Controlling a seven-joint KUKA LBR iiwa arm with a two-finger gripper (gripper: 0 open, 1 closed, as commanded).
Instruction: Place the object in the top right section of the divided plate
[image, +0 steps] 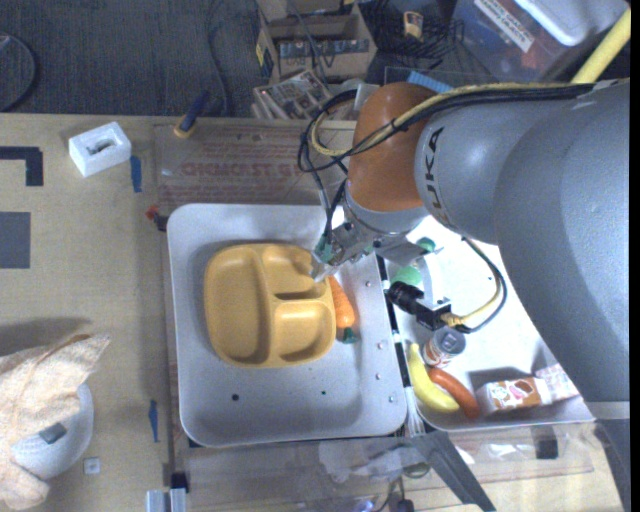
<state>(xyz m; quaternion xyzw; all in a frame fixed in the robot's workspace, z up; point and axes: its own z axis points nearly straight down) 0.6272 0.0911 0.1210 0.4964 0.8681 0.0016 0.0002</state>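
Yellow divided plate (262, 305) in left bin (190, 330); carrot (343, 308) touching plate's right edge.

The grey arm (540, 200) reaches in from the right and fills the upper right of the view. Its thick last segment slopes down toward the left and ends in the orange band (395, 150) above the wrist. A yellow and a black cable (480, 95) run along the top of the arm and loop beside the band. Below the band the wrist narrows to the hand (328, 262), which points down and to the left. Its tip is too small and blurred to read.
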